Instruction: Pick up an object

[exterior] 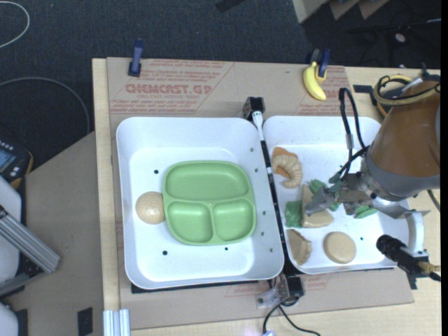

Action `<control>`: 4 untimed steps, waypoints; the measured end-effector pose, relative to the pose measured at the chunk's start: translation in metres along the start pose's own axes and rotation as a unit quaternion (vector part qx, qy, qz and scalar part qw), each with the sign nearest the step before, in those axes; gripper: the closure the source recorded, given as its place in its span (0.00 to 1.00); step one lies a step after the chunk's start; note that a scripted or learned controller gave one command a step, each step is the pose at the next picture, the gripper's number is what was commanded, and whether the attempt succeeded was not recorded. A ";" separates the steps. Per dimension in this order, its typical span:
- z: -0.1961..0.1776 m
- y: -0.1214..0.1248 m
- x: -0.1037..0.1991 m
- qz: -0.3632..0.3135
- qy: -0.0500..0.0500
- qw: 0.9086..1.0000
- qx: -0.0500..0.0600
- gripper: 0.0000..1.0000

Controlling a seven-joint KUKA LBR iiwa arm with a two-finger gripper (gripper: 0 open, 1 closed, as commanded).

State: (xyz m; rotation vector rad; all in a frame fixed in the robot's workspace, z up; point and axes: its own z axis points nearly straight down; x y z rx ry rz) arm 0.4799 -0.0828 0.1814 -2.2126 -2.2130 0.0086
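Observation:
My gripper (320, 201) reaches in from the right and sits low in the right bin (364, 128), over a green leafy piece (294, 213) and a flat tan piece (317, 220). A curled tan pastry (287, 166) lies just up and left of it. Nearer the bin's front are a round tan cookie (339, 247) and another tan piece (299, 244). More green bits (362, 211) show beside the wrist. The arm hides whatever lies under it.
The left bin (133, 152) holds a green divided plate (208, 201) and a round tan bun (149, 207) at the plate's left. A yellow banana (314, 82) lies on the board behind the right bin. Blue clamps (135, 58) grip the board's far edge.

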 end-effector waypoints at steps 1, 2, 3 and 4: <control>-0.201 0.009 0.041 -0.003 -0.002 1.000 -0.017 0.00; -0.202 0.008 0.040 -0.001 -0.003 1.000 -0.009 1.00; -0.152 -0.003 0.069 -0.001 -0.002 1.000 -0.003 1.00; -0.236 -0.003 0.152 -0.005 -0.001 1.000 -0.012 1.00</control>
